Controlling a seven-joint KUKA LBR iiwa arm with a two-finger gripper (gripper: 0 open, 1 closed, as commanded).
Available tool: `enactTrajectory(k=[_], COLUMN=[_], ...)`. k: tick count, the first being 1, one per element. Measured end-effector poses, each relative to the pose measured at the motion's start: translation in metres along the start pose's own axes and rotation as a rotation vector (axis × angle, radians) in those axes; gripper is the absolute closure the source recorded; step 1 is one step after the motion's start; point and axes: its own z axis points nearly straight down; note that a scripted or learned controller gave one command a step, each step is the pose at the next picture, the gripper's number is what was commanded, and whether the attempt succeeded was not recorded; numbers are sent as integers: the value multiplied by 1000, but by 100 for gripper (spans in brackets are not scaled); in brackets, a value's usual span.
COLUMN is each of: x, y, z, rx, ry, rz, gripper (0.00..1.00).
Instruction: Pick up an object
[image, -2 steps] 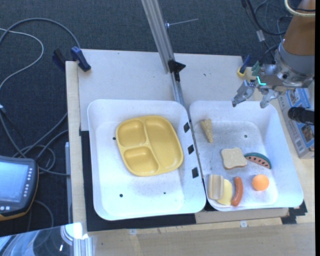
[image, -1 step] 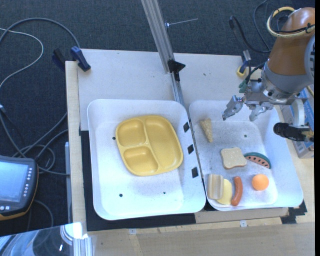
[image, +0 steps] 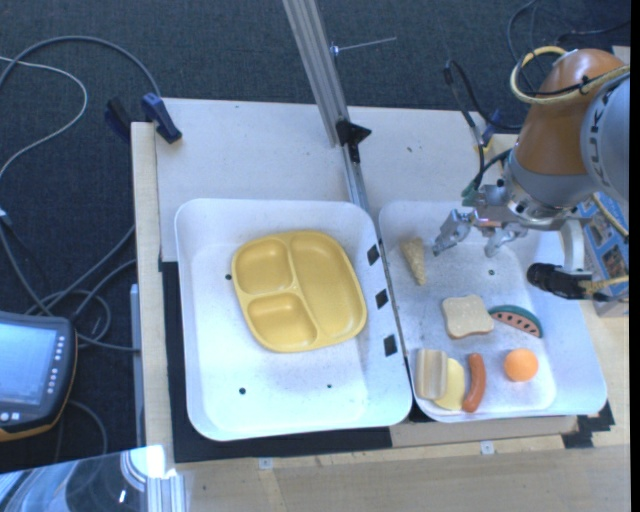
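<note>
Your two-finger gripper (image: 476, 236) hung spread wide, gripping nothing, over the right white bin (image: 580, 345), pale yellow food chunk (image: 414, 260) at its eight o'clock.

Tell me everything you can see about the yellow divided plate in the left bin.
The yellow plate looks like smooth moulded plastic, a rounded rectangle with raised ridges splitting it into three compartments: two side by side toward the far end and one across the near end. It lies flat and right way up, turned slightly askew, on the floor of the left bin, nearer the far wall. Nothing lies in its compartments, and only the bin floor touches it.
</note>
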Motion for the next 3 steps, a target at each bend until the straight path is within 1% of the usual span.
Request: enactTrajectory(k=[1,2,3], x=[4,4,10], y=[-10,-7,-10], z=[49,35,-28], rx=[-1,-10,-17], ry=[0,0,-3], rz=[0,-1,-2], gripper=[0,100,100])
